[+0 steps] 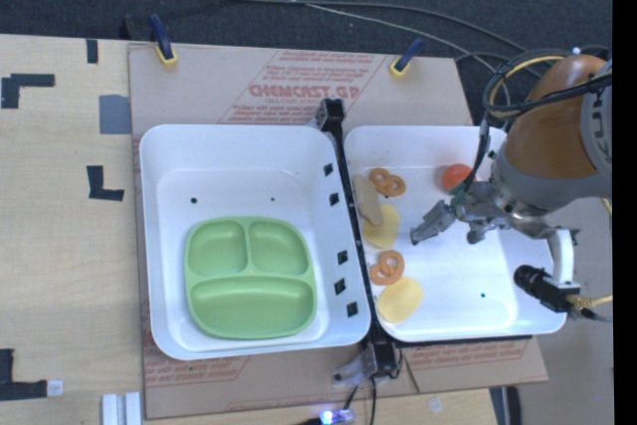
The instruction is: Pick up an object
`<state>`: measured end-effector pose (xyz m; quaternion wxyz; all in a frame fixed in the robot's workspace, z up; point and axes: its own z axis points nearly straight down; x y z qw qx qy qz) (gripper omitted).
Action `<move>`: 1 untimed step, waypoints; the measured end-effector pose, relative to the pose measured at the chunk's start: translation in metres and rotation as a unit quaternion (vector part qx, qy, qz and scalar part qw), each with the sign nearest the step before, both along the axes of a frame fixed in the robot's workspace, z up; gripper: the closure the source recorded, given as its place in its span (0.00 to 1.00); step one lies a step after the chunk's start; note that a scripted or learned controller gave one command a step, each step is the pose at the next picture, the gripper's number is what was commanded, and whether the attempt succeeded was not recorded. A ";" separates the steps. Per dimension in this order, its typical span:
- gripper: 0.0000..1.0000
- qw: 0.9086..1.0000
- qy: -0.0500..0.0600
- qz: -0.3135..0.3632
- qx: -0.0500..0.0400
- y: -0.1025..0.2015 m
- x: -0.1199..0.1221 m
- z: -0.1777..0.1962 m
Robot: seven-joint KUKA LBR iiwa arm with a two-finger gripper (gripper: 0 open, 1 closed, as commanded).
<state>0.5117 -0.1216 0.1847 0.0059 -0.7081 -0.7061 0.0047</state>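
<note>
Camera view, left to right: the left bin (159,214) contains a green divided plate (249,277) with three compartments. The right bin (438,325) contains the loose objects: two orange pretzel-shaped pieces (387,182) (387,266), three pale yellow chip-like pieces (381,226) (399,299) (369,202), and a red-orange rounded object (456,176). The gripper (445,222) is positioned over the right bin, just right of the yellow piece at centre and below-left of the red-orange object. Its fingers (428,223) are spread apart with nothing between them. Both bins rest on a cardboard sheet (279,85) fixed by two clamps (162,43) (405,61) to a wooden bench (50,244). Black cables (299,0) cross the dark floor beyond.
</note>
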 end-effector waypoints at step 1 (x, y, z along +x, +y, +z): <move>0.00 1.000 -0.006 0.002 -0.001 0.000 0.003 0.007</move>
